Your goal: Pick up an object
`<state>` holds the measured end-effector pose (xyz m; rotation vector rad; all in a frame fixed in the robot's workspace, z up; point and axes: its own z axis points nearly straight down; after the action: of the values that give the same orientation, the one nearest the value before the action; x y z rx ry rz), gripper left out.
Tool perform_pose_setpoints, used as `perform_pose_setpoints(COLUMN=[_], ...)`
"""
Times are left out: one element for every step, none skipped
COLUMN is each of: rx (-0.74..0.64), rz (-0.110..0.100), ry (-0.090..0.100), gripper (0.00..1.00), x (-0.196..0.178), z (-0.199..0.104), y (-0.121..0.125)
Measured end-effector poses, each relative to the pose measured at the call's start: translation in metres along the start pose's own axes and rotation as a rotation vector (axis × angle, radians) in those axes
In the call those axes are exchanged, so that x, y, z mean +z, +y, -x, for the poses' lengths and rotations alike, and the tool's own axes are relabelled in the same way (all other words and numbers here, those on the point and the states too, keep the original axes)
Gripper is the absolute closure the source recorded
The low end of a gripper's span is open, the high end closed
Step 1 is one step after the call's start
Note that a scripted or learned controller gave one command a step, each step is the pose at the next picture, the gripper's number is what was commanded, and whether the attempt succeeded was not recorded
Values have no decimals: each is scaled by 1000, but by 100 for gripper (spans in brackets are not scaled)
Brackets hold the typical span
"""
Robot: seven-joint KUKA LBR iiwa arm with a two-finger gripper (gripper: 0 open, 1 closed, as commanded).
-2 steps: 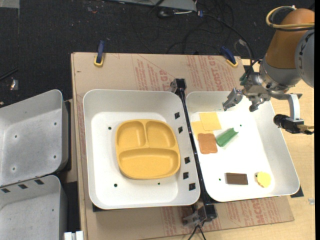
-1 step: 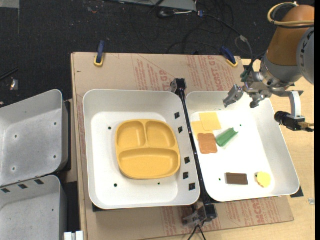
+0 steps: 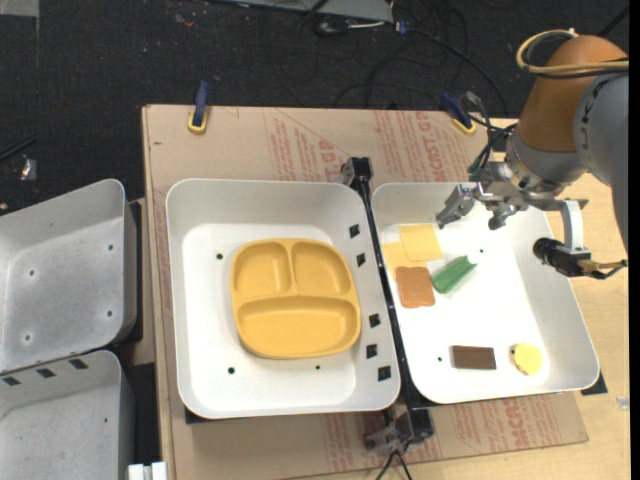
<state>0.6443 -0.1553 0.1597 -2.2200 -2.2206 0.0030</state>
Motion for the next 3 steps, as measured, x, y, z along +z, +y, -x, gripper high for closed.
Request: perform_pose_setpoints(rx=[-2,-2,-2], rz=[-2,2,5], ry=[1,0,-1], gripper=[0,0,100], x=[50,68,57], z=[-9,-9,-9], y=[-6,-6,-5])
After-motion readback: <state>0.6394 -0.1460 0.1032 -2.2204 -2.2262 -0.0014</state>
